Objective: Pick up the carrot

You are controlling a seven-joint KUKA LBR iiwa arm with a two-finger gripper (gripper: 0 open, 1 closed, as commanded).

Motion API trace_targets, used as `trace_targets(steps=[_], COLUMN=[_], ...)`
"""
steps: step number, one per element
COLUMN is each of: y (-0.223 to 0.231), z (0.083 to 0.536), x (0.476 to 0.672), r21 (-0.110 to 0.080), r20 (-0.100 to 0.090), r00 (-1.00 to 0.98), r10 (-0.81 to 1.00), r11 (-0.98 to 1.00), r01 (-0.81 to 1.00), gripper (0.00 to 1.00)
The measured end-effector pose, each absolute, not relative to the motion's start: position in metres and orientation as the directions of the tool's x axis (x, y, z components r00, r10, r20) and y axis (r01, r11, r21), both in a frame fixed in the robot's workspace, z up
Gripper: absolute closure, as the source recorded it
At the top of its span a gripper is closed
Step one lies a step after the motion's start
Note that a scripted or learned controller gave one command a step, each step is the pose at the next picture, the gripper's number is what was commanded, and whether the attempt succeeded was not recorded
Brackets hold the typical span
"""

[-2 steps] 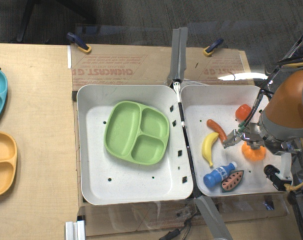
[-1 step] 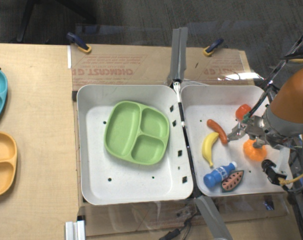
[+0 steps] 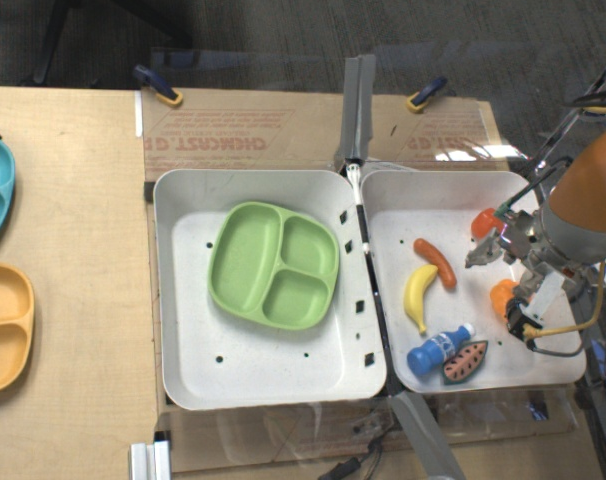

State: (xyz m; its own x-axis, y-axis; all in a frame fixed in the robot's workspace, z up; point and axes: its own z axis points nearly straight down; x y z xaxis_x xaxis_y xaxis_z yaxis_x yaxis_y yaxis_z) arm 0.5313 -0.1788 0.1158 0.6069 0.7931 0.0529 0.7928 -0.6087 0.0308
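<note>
Dark carpet lies beyond the bench, where two white bins sit side by side. Our gripper hangs over the right part of the right bin. We cannot tell whether it is open or closed, and we see nothing in its hold. Just on its near side lies an orange lump that we take for the carrot, partly covered by the gripper's body. Just on its far-left side sits a redder orange piece, so we may have the two confused. Further left lie a sausage and a banana, with a blue bottle and a watermelon slice by the near wall. The left bin holds a green plate. To do the reach well, we would centre squarely over the carrot, come straight down with room on both sides, and close only once low, keeping off the right wall
</note>
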Motion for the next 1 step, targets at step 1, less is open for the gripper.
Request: trace_targets(steps=[1], y=[-0.1876], z=[0.1172], x=[0.5269], r21=[0.032], r20=[0.049], r00=[0.794], r10=[0.605], r11=[-0.796], r01=[0.605], gripper=[0.00])
